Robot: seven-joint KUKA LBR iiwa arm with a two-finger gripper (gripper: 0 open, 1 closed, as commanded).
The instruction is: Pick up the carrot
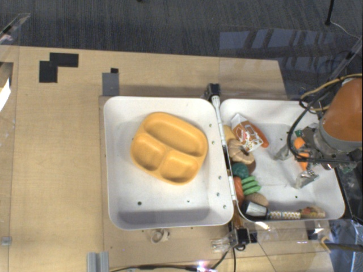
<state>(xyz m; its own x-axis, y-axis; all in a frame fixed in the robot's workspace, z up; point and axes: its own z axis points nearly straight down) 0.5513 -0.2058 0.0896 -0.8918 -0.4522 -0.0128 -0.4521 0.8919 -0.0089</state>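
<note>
Pale wooden bench (57, 180) w/ two shallow white bins side by side. In L white bin (113, 152): yellow-orange plastic plate w/ three compartments (169, 146), lying near the middle, slightly toward the far side. In R white bin (278, 192): clutter heaped along the L wall, incl. red, white & orange snack packet (248, 135) at the far end, dark teal roundish lump (241, 170) below it, bright green ridged piece (248, 184) just beside that, and black-and-white object (255, 209) at the near L corner. Thin beaded strip (283, 215) lying along the near wall, small brownish-orange bit at its R end, too small to identify. Grey arm w/ orange band (346, 115) reaching in from the R, over the R part of R bin. Metal two-finger gripper (295, 166) low over bare white floor there, well apart from the clutter heap. Small orange carrot w/ hint of green (299, 144) right up against the gripper's far side, partly hidden by hardware; held or merely beside, can't tell. Gripper state, released or clenched: can't tell from this angle.
</note>
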